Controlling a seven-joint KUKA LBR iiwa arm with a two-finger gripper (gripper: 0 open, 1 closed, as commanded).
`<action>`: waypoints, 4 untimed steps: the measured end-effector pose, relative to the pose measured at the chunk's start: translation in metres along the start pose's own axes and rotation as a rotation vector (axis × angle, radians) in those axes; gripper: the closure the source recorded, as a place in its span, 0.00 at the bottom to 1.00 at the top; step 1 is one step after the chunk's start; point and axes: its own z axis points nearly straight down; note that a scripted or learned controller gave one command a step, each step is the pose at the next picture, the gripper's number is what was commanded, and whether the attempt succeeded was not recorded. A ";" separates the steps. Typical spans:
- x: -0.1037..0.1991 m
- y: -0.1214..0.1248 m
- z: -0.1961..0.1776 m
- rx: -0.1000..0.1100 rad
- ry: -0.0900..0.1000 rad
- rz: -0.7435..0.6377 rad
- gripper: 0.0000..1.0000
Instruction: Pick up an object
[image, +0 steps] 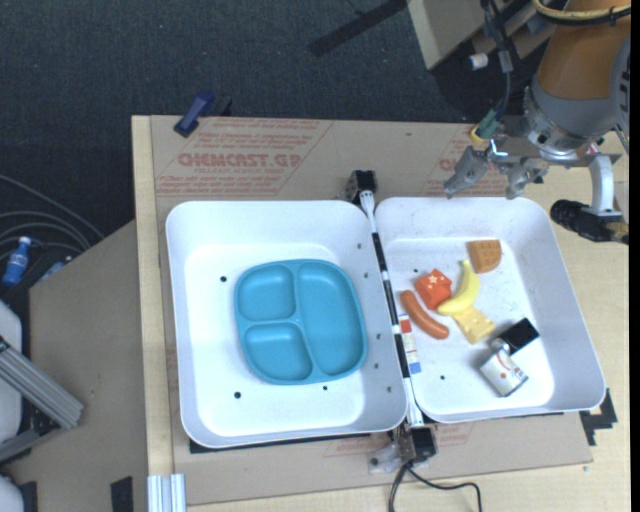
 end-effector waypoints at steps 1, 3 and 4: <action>-0.024 0.012 0.175 0.000 0.000 0.001 0.00; -0.008 -0.063 0.165 -0.001 0.000 0.002 1.00; 0.038 0.001 0.072 -0.004 0.000 -0.002 1.00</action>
